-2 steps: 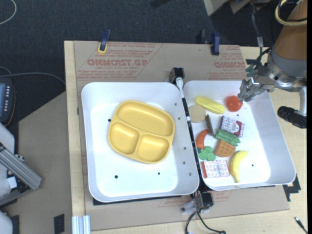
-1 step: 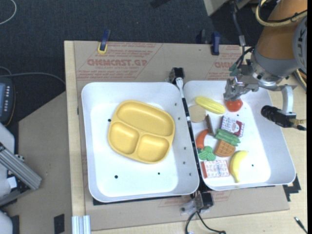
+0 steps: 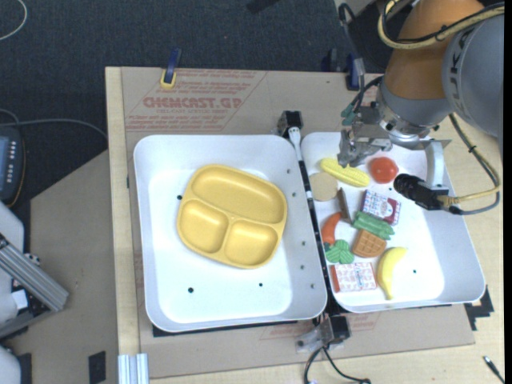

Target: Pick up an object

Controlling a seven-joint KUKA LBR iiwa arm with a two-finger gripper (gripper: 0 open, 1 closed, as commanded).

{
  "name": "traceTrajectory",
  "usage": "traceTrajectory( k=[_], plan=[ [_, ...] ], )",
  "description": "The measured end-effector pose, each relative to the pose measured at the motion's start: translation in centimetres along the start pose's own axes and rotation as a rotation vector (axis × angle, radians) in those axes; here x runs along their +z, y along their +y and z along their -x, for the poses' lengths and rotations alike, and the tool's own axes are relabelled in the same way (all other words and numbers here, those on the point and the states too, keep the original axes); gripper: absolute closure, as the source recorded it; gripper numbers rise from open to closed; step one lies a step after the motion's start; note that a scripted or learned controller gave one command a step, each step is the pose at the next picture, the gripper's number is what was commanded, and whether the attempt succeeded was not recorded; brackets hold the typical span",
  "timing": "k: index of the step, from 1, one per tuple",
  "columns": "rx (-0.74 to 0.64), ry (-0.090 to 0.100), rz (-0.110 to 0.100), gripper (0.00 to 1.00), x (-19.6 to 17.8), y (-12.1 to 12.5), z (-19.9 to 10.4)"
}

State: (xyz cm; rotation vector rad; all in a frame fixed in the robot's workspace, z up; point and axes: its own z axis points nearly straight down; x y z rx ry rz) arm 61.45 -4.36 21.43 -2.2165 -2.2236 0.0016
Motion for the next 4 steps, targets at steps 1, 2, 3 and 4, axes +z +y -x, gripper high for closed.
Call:
traceTrajectory(
  k=[1,2,3,4],
  plan=[
    [0.001,0.0,0.004,1.0,-0.1,0.5,-1.6],
    [0.002,-0.001,0.006,1.0,-2.1,0.0,-1.7],
    [0.002,-0.001,0.0,1.0,0.0,0.4,-1.8],
    [0.002,-0.001,0.006,1.0,-2.1,0.5,-2.1]
  ],
)
